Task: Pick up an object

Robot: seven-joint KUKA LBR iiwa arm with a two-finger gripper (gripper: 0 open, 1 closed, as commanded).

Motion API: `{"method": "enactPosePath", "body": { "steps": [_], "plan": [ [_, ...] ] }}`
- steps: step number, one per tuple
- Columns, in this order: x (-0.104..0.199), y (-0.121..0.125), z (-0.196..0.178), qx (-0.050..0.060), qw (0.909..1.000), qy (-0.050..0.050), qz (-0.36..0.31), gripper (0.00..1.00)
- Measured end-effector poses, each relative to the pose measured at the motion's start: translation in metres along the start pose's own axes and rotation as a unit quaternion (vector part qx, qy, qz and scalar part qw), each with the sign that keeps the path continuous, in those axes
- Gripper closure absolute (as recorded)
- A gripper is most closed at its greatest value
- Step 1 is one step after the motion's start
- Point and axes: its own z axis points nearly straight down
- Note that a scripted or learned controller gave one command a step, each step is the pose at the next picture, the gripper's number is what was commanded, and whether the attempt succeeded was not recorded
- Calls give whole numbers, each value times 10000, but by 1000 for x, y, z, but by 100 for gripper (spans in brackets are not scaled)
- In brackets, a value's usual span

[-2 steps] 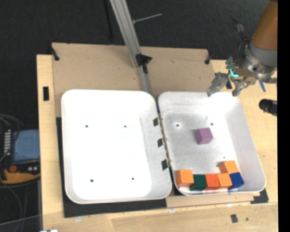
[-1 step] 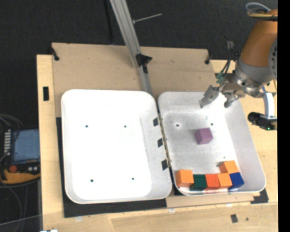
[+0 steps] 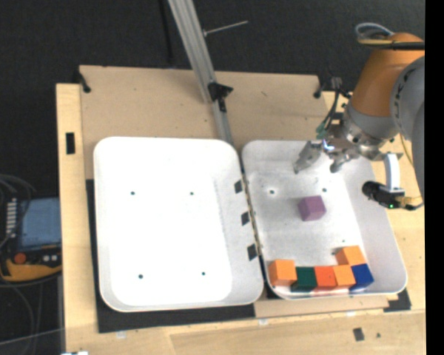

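Robotics lab or test bench, seen from above. A plain wooden bench (image 3: 185, 95) sits on dark carpet-like floor & carries two shallow white bins (image 3: 170, 220) side by side. A grey industrial arm w/ an orange band (image 3: 381, 72) reaches in from the right. A metal camera pole (image 3: 196, 50) rises from the bench's back edge. Loose cables and a blue electronics box (image 3: 38, 224) lie on the floor at left. Small coloured blocks (image 3: 322, 272) serve as test objects.

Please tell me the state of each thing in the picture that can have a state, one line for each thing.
gripper: fingers open, holding nothing, above the right bin's far end
purple block: lying alone mid-bin, untouched
coloured blocks: clustered at the near edge
right bin: holds all blocks
left bin: no blocks in it
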Motion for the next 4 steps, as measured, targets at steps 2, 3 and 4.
{"method": "enactPosePath", "body": {
  "steps": [2,3,4],
  "plan": [
    [-4,7,45,-45,10000,-17,-12,100],
    [-7,13,-1,-57,10000,3,-8,100],
    [-3,23,-60,-68,10000,0,-7,100]
  ]
}}
